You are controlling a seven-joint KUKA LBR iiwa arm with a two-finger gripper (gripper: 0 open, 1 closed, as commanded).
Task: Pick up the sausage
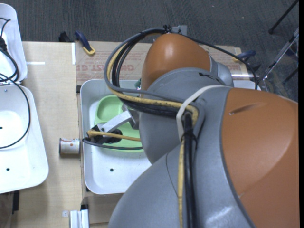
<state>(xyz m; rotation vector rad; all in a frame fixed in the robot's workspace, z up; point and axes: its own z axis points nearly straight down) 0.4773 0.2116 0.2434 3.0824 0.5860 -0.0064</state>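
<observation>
Hiding the sausage, grey-and-orange arm (199, 141) over right bin (95, 175).

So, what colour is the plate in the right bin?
Light green plate, seen in the camera view, partly under the arm.

Bulky grey arm (190, 141) with orange domes, black and yellow cables (142, 101)

Grey arm (209, 141) w/ orange band reaches in from right, bent low, cables (142, 99) looped along it.
</observation>
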